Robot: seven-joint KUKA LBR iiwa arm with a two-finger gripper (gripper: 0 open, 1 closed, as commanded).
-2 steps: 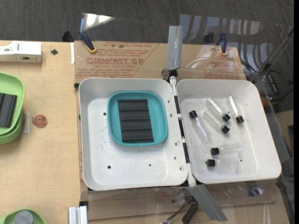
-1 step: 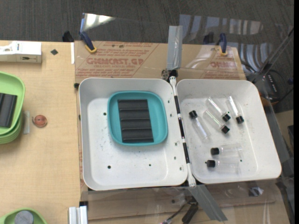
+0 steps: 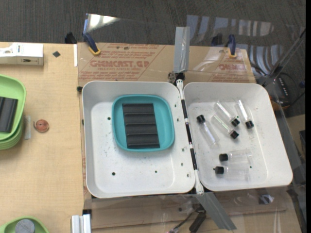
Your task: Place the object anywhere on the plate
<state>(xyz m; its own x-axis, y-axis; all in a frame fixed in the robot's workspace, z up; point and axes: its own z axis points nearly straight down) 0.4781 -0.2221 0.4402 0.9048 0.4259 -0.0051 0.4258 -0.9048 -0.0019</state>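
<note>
- Wooden bench (image 3: 43, 178) with two white bins side by side on brown cardboard (image 3: 126, 62), which is clipped at the back by two orange clamps (image 3: 92, 48).
- Jaws: can't tell how far open, or whether they have hold of anything.
- Task objects: six clear vials (image 3: 208, 129) with black caps, all lying flat in the right bin (image 3: 278, 144).
- Upper group of four: long axes run diagonally.
- One of these has its cap at the upper-left end; the other three have caps at the lower-right end.
- Two of them lie just beside each other mid-bin.
- Lower pair (image 3: 237, 161): long axes roughly side to side, caps at the left end, one above the other, slightly apart.
- Vial bodies are see-through and hard to trace against the white floor.
- Teal plate (image 3: 119, 125) sits in the left bin (image 3: 90, 149), toward its back half.
- Dark ribbed insert (image 3: 141, 125) covers the plate's middle.
- Raised bin rims and the hinge strip (image 3: 187, 130) stand between vials and plate.
- Off to the far left: stacked green trays (image 3: 12, 135), small reddish disc (image 3: 42, 125), white box (image 3: 22, 54).
</note>
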